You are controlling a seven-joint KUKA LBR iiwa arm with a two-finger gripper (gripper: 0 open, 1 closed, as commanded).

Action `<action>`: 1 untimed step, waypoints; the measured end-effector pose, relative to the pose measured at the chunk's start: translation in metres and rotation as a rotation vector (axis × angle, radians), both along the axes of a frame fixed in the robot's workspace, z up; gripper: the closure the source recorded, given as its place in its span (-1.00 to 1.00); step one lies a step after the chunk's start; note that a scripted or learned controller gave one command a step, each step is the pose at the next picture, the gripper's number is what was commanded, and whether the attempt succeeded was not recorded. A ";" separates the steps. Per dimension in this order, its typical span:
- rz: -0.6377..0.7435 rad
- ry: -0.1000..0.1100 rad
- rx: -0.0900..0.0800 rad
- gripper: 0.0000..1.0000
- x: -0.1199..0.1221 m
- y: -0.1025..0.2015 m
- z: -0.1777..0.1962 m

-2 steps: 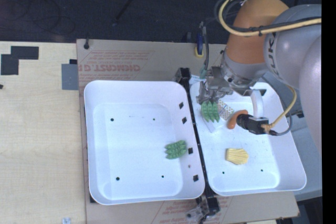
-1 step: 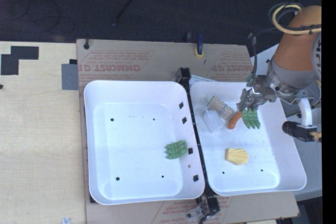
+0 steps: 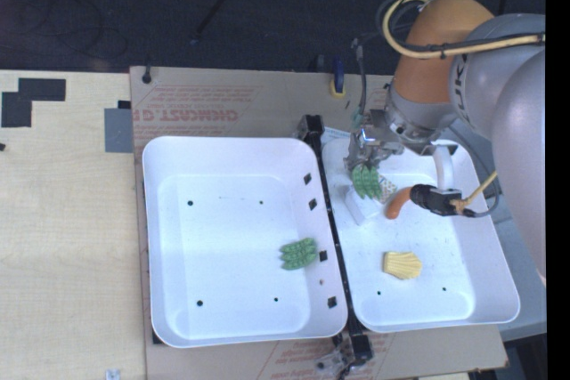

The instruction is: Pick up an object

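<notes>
My gripper [image 3: 364,161] hangs over the far left part of the right bin [image 3: 463,298]. Right below its tip is a green knobbly object [image 3: 366,183], touching or nearly touching it. An orange carrot-like piece [image 3: 396,203] lies just to the right of the green one. Nearer the front of the same bin rests a yellow ridged piece [image 3: 402,264]. In the left bin [image 3: 214,316], close to its right wall, sits a second green knobbly object [image 3: 299,253].
A black divider [image 3: 322,218] with clips runs between the two bins. Both bins rest on a brown cardboard sheet [image 3: 223,102] on the pale bench. The grey arm with its orange band [image 3: 441,40] comes in from the upper right.
</notes>
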State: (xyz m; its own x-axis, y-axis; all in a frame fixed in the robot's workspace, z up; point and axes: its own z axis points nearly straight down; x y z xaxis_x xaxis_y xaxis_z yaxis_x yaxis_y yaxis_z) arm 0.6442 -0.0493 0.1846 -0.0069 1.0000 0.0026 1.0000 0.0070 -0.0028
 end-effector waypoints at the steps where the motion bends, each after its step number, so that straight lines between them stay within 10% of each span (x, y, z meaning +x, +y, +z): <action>1: -0.002 -0.004 -0.001 1.00 -0.022 0.048 0.052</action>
State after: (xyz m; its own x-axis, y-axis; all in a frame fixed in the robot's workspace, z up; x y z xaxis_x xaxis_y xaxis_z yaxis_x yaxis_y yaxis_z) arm 0.6221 -0.0015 0.2371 -0.0048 1.0000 0.0020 1.0000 0.0047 0.0017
